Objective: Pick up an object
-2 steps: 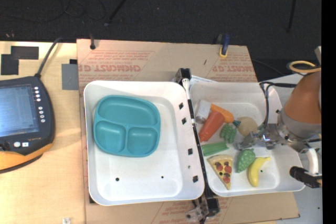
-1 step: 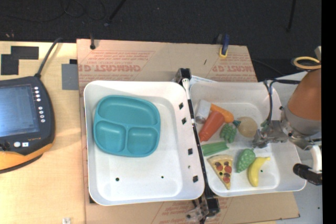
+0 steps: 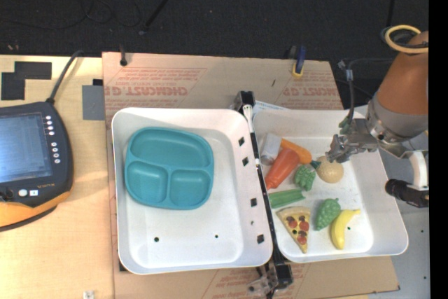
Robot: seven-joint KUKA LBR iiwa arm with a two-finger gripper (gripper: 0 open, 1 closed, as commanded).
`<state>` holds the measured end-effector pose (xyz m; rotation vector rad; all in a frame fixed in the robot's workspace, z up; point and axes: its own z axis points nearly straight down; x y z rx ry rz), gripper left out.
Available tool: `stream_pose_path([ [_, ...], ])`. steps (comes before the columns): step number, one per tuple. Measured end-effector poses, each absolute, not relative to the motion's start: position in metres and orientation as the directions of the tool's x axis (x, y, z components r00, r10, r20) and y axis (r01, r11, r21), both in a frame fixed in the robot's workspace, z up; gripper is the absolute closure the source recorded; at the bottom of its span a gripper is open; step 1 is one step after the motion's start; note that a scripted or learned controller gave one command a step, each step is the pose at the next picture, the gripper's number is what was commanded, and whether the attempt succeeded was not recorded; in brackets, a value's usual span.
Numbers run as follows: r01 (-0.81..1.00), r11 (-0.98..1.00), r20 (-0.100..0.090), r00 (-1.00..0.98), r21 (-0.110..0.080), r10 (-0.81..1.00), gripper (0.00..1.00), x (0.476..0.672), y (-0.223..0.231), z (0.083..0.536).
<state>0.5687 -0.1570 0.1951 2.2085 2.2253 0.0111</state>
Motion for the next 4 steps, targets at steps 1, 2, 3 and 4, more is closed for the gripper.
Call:
stream_pose_path([
  [1,1.000,0.003,0.001,-0.003,-0.001,1.000,1.00,0.583,-0.126,0.201],
  [2,1.000,0.002,0.002,-0.002,-0.006,1.000,1.00,0.612,-0.099,0.145],
  [3,1.000,0.002,0.000,-0.002,-0.003,1.000,0.00,0.611,-0.100,0.149],
  [4,1.000,0.002,0.000,-0.002,0.010,1.000,0.00,0.619,-0.102,0.108],
])
